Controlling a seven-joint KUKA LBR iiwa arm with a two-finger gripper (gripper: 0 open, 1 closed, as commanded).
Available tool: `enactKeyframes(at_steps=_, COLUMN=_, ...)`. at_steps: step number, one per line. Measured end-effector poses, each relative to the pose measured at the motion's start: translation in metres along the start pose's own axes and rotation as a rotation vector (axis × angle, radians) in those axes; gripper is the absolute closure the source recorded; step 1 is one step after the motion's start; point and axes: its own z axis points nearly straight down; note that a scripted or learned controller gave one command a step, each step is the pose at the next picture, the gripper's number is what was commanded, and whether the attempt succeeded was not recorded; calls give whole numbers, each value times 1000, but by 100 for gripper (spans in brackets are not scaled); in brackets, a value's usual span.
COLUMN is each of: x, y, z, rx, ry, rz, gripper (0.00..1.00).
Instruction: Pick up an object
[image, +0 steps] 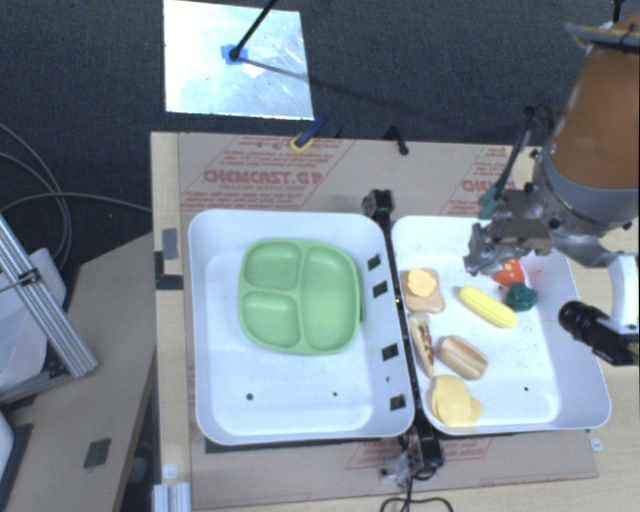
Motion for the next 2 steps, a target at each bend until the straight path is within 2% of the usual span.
enactKeyframes(at_steps=1, x=43, y=-3, z=101, rx=22, ry=1, rz=-9, gripper=100)
enactKeyframes(at_steps=2, x=37, y=1, z=-31, rx=-3, ry=3, rz=-7, gripper=100)
